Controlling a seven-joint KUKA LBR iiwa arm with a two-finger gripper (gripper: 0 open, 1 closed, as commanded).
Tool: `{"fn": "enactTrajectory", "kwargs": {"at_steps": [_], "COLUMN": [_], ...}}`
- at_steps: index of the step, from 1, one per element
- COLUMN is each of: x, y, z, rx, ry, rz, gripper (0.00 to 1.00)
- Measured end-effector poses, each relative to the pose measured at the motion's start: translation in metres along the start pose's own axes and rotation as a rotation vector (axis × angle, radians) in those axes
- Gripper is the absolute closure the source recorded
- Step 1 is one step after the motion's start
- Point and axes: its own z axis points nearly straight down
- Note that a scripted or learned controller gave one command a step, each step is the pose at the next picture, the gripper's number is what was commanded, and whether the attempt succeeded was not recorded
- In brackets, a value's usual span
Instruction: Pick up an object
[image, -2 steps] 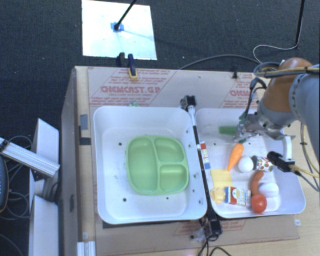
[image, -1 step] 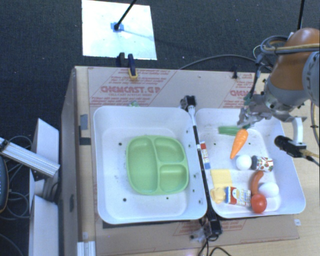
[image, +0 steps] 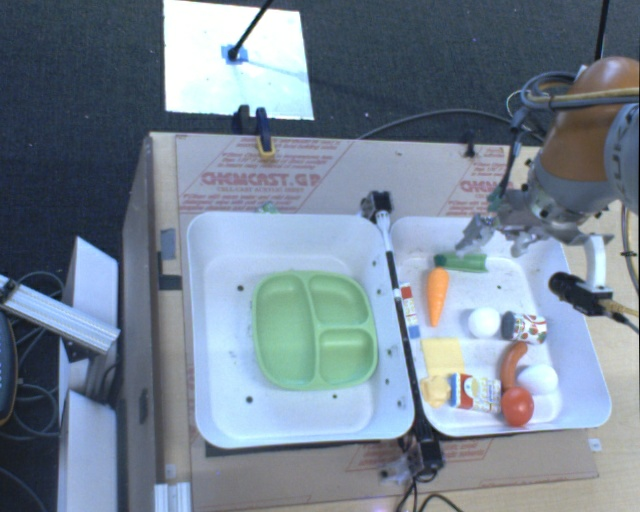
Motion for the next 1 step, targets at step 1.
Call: {"fn": "enactTrajectory", "kwargs": {"at_steps": [1], "x": [-0.0189], "y": [0.0488], "z": [0.1259], "rx": [0.004], "ry": [0.000], "rz": [0.000], "gripper": [0.00]}}
